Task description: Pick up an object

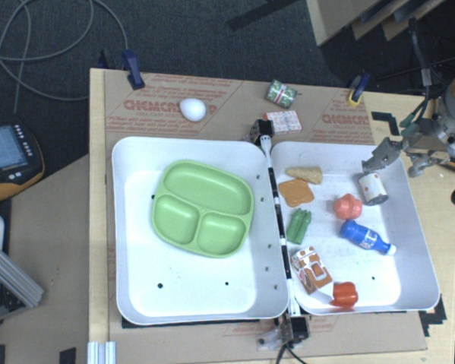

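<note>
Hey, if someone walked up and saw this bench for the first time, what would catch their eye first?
Probably the light green three-compartment plastic plate, lying alone in the left white bin. Next, the right white bin, crowded with small toys, among them a blue plastic bottle and a red tomato-like piece. A white egg-shaped object sits outside the bins on the cardboard at the back.

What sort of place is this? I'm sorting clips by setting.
Probably a robotics lab bench: two white bins clamped on cardboard, toy food such as a blue bottle beside a green divided plate, and loose cables on the floor.
</note>
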Controlling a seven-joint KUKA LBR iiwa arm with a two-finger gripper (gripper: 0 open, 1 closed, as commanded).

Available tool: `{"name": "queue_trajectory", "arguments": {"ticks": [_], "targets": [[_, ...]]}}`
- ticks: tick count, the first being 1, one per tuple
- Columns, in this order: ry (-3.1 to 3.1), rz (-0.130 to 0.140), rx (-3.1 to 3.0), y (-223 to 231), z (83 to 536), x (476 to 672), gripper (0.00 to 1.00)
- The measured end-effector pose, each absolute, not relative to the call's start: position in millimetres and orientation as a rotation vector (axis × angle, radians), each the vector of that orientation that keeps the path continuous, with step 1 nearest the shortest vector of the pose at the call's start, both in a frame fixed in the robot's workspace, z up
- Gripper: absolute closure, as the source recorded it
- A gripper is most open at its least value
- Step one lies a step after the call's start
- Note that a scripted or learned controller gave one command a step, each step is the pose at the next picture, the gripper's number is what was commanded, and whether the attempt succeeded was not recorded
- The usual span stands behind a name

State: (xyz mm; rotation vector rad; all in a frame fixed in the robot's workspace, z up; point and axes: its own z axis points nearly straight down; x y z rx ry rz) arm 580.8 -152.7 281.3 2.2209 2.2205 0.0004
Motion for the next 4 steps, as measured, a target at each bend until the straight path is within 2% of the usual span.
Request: {"name": "queue_trajectory", "arguments": {"ticks": [1,2,3,4], "targets": [[2.222,-0.003,2.224,-162.6,178.7,596.0,0.00],[2.224,-0.002,2.223,-157.3,94.6,609.6,0.00],[2.223,-0.002,2.224,-159.8,84.3,593.8,0.00],[2.218,0.002,2.221,-160.4,96.3,595.5,1.00]]}}
